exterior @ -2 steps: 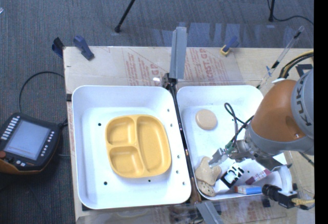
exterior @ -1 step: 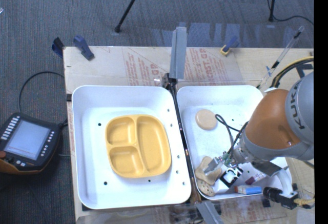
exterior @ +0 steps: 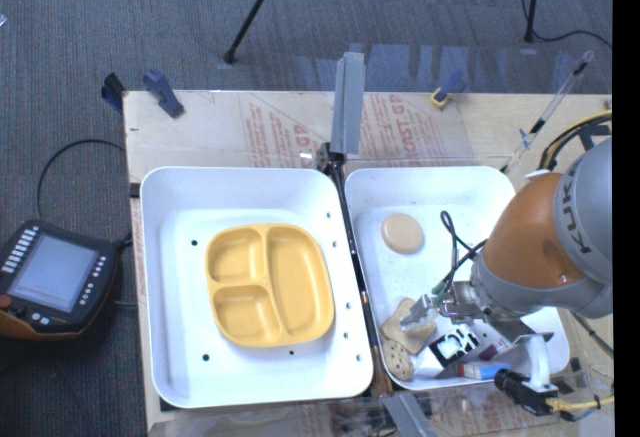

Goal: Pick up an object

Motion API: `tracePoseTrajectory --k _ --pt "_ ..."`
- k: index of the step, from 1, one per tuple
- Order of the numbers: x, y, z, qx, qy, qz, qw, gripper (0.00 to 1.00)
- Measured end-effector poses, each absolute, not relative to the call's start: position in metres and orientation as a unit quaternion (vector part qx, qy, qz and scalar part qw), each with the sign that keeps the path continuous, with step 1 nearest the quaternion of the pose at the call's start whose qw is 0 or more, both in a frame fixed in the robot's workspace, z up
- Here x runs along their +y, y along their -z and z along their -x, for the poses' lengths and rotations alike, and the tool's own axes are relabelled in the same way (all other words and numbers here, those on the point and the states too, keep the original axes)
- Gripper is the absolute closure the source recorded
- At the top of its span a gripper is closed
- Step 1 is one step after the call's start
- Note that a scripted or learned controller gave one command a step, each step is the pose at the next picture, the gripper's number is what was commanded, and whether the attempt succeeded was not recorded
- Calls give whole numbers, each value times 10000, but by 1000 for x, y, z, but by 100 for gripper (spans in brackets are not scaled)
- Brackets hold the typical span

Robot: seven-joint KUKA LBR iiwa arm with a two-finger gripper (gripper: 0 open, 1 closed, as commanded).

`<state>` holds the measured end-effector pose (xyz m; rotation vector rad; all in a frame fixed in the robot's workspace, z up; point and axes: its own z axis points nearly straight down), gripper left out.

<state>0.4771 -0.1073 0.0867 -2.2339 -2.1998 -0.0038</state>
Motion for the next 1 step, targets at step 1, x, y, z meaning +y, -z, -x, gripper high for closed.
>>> tracePoseTrajectory --k 1 --pt "-93 -88 -531 -7483 4 6633 -16 0"
